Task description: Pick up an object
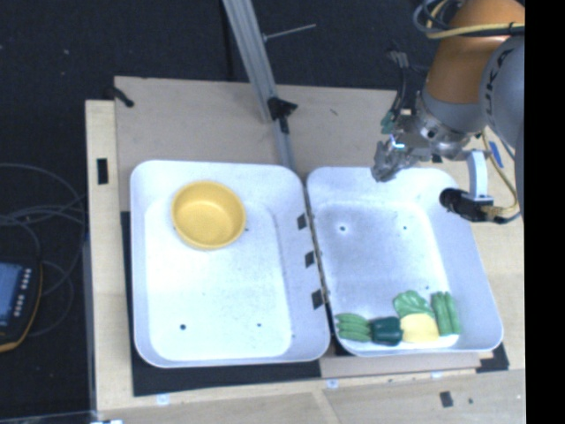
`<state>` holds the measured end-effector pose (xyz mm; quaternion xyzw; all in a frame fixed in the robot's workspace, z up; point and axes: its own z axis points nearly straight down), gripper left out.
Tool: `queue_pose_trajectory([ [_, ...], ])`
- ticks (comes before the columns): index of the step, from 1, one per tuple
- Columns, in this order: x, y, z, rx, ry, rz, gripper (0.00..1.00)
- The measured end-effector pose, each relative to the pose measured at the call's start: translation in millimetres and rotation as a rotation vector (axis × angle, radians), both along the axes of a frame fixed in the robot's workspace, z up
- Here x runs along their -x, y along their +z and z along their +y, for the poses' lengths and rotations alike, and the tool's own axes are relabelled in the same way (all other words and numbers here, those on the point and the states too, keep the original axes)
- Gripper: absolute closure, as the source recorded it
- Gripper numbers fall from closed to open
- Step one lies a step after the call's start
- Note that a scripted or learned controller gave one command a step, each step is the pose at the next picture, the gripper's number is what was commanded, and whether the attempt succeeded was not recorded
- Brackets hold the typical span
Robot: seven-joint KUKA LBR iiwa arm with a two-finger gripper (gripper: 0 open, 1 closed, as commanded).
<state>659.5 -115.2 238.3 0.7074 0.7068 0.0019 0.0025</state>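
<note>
I see a yellow bowl (208,215) upright, mouth up, in the left bin, toward its far-left part, alone there. Rest of the objs are bunched along the near edge of the right bin: a green pod-like piece (352,326) lying flat at left, a dark green block (386,330) touching it, a yellow lump (419,328) next, a leafy green piece (409,304) just behind, and a ribbed green veg (444,313) at the right end, approx lengthwise front-to-back.

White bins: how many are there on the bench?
2. The left bin holds a yellow bowl; the right bin holds small objects piled at its near edge.
</note>
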Motion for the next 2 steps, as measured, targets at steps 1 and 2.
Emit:
queue_pose_trajectory([
  [1,-0.3,10.8,-0.4,-0.001,0.001,0.005,1.00],
  [2,-9.4,1.3,50.0,-0.001,0.004,0.006,1.00],
])
